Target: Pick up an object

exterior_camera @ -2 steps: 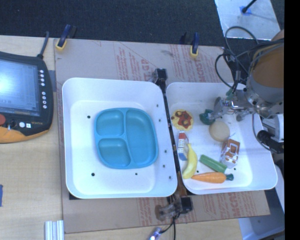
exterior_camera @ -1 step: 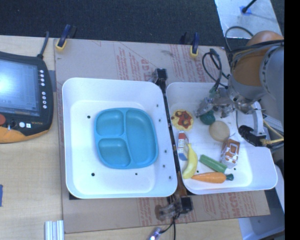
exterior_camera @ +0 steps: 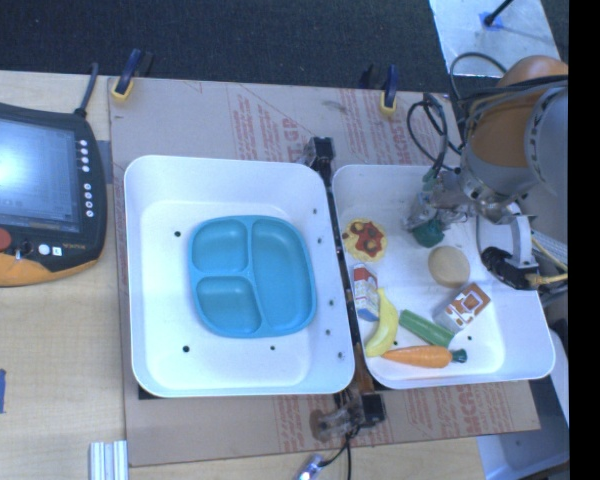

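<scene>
Robot lab: teach pendant [exterior_camera: 35,193], clamped bench [exterior_camera: 230,118].

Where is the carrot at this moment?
In the camera view the carrot lies in the right bin, along its near wall, just below the green stick and to the right of the banana.

Two white bins [exterior_camera: 140,268]. Light blue divided plate [exterior_camera: 252,275] in left bin. In right bin [exterior_camera: 520,358]: yellow banana [exterior_camera: 384,326], orange carrot [exterior_camera: 416,357] with green top, green cylinder [exterior_camera: 426,328], tan round ball [exterior_camera: 448,265], red-and-yellow disc [exterior_camera: 365,238], brown-and-white small box [exterior_camera: 467,305], teal piece [exterior_camera: 427,233] by grey gripper [exterior_camera: 435,208]. Orange band on grey arm [exterior_camera: 500,138]. Light wood tabletop [exterior_camera: 50,368].
</scene>
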